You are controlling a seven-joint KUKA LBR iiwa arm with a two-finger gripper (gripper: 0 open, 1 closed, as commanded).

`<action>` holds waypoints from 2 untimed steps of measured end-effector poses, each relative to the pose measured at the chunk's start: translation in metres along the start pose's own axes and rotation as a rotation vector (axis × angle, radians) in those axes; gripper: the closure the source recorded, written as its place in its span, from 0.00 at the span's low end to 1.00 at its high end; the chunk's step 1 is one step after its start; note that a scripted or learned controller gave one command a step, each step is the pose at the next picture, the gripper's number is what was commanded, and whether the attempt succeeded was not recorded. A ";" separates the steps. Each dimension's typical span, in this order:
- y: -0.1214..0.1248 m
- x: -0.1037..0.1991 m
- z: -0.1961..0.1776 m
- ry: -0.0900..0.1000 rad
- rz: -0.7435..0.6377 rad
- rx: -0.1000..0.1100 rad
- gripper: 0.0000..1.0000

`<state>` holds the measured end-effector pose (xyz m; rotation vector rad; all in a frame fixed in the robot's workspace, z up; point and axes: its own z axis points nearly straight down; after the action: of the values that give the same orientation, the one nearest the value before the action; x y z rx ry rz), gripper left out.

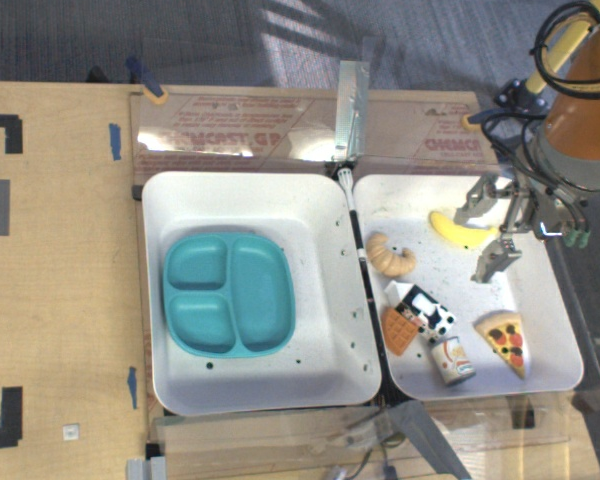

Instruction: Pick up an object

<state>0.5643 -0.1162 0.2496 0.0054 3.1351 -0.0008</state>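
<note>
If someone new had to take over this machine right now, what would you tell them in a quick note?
Gripper: open, holding nothing, hanging over the right bin just right of the banana.
Things to pick, all lying in the right bin: banana near the back, croissant at the left wall, pizza slice front right, waffle, a black-and-white toy and a small can near the front.
Left bin: holds a teal divided plate.
Done: nothing picked up yet.
Left: close on one object, probably the banana since it is nearest, and lift it.
</note>
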 end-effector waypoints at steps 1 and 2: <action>-0.006 -0.046 0.013 -0.002 0.524 0.000 0.00; 0.009 -0.076 0.150 -0.006 0.717 0.000 0.00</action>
<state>0.6415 -0.1072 0.0997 1.1023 2.9287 0.0035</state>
